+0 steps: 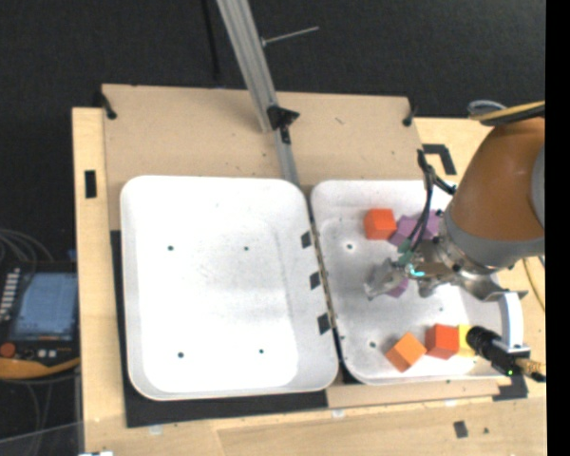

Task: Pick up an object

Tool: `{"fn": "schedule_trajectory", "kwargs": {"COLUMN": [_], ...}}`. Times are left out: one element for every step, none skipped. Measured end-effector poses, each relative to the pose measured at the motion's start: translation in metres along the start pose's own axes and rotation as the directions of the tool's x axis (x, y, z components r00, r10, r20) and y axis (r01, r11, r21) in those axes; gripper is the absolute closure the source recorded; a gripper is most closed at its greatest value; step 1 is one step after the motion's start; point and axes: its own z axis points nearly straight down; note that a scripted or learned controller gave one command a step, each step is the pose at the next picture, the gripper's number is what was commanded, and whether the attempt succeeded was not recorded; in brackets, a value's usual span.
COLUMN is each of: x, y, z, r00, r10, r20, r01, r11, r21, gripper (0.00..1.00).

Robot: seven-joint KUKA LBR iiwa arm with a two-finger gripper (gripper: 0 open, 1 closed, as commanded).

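Note:
In the right bin [347,350], my gripper [391,281] reaches down near the bin's middle, its grey fingers low over a small purple block [398,290] that is partly hidden beneath them. A second purple block [410,228] lies just behind, beside an orange cube [380,223] at the back of the bin. Near the front lie an orange block [408,351], a red-orange cube [444,340] and a yellow piece [466,337]. The arm's orange band and grey wrist [499,198] cover the bin's right side.
The left bin [218,283] sits beside the right one, divided from it by a rim with black clips [315,278]. A metal pole [252,55] slants up from the back of the bench. A handheld pendant [38,316] lies off the bench at left.

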Motion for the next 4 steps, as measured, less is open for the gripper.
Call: {"fn": "schedule_trajectory", "kwargs": {"x": [0.000, -0.002, -0.011, -0.013], "y": [0.001, 0.009, 0.014, 0.015], "z": [-0.002, 0.056, 0.103, 0.121], "r00": [1.000, 1.000, 1.000, 1.000], "r10": [0.004, 0.003, 0.003, 0.004], "r20": [0.001, 0.001, 0.001, 0.002], "r01": [-0.004, -0.003, -0.003, -0.004], "r11": [1.000, 1.000, 1.000, 1.000], "r21": [-0.006, 0.001, 0.000, -0.006], "gripper": [0.00, 0.00, 0.00, 0.00]}}
